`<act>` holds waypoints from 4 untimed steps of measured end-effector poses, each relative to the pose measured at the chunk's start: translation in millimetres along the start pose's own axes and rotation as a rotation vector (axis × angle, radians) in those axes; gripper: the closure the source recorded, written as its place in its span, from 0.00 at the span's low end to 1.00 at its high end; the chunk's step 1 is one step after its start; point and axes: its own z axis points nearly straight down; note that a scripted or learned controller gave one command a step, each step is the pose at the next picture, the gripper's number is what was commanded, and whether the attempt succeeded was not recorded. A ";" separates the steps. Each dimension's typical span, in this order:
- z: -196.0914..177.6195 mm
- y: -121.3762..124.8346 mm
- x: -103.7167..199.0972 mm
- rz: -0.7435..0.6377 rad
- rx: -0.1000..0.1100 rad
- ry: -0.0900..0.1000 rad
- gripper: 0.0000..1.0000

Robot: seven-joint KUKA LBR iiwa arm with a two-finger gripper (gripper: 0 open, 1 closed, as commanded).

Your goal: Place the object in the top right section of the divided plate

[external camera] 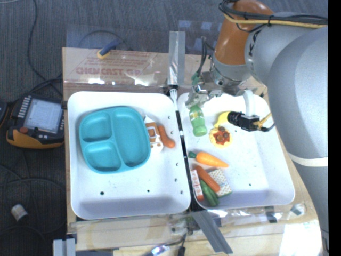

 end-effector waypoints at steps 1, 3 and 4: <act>-97.0 9.8 31.3 0.045 -0.002 0.000 1.00; 1.0 -40.6 97.9 0.139 0.004 0.003 1.00; 42.1 -23.1 136.4 -0.045 0.000 0.000 1.00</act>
